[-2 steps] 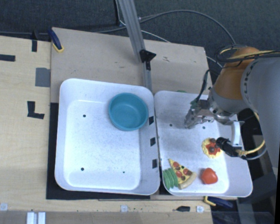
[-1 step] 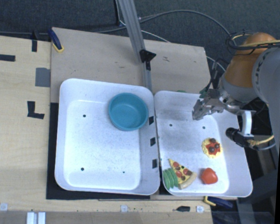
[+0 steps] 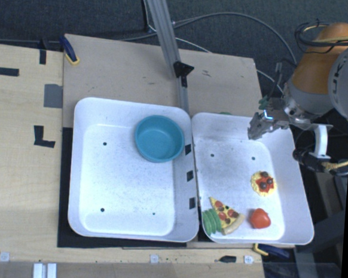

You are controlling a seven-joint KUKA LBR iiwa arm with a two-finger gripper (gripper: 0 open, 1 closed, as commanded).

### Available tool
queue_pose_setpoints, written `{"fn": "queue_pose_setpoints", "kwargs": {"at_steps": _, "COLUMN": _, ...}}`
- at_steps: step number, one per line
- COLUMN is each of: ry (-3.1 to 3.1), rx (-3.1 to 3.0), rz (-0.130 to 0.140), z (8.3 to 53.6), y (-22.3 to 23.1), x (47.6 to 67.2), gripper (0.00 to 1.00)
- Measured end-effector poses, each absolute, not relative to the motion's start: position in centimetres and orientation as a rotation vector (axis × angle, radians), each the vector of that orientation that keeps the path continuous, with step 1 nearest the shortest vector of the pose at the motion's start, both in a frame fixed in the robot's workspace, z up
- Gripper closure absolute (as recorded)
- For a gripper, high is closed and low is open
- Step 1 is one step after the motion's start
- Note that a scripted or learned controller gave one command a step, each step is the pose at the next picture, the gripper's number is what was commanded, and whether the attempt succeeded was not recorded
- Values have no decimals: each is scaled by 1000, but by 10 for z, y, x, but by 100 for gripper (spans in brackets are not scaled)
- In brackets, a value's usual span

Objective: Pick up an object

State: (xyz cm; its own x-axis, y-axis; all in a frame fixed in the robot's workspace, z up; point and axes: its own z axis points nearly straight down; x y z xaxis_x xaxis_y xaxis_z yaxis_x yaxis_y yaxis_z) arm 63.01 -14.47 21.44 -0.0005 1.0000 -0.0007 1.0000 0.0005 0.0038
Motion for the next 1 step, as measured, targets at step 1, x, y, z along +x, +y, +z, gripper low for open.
{"fn": "queue_pose_setpoints", "kwargs": {"at_steps": 1, "ry": 2227, "rx": 2218, "rz": 1, "z": 207, "y": -88, "x": 635, "gripper": 100}}
